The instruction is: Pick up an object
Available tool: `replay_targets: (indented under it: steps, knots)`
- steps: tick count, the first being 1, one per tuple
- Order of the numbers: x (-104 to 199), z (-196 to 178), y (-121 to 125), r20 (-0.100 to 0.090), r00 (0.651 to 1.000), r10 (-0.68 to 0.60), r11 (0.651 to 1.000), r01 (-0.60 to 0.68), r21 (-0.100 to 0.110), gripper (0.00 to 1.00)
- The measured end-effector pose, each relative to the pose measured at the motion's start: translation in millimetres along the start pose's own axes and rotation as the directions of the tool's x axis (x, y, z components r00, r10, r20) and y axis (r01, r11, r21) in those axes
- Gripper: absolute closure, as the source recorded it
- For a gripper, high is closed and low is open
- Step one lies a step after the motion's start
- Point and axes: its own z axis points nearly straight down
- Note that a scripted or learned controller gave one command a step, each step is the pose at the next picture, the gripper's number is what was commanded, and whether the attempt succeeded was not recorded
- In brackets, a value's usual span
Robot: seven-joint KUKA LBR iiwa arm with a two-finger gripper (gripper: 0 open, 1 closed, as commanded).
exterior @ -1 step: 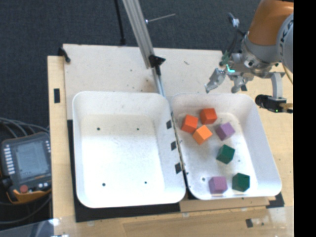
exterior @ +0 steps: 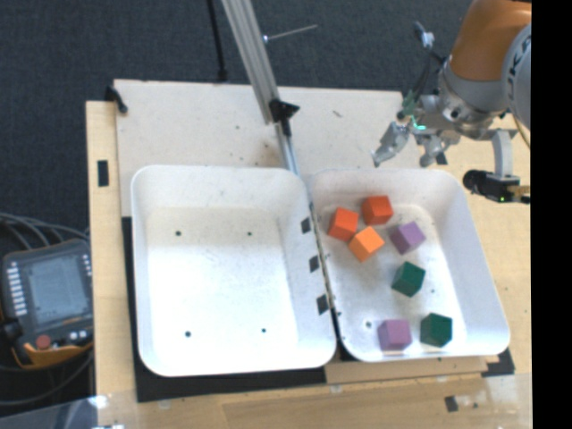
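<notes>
I am hovering my gripper (exterior: pixel 409 150), fingers spread and holding nothing, above the right bin's (exterior: pixel 483 239) top rim; the nearest orange cube (exterior: pixel 377 210) is lying just below-left of it.

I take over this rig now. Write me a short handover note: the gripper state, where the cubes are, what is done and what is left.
Gripper: open, holding nothing, above the back rim of the right white bin.

Cubes, all in the right bin: two red-orange cubes and a lighter orange cube clustered near the back left; a purple cube beside them; a dark green cube in the middle; a second purple cube and a second green cube at the front.

Done: no cube picked.

Left: lower the gripper onto one cube, close, lift.
</notes>
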Motion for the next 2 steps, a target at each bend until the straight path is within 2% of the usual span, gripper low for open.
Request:
replay_targets:
  steps: [2]
  knots:
    - [-1, 85, 0, -0.001, 1.0, 0.004, 1.0, -0.004, 0.004, 0.0]
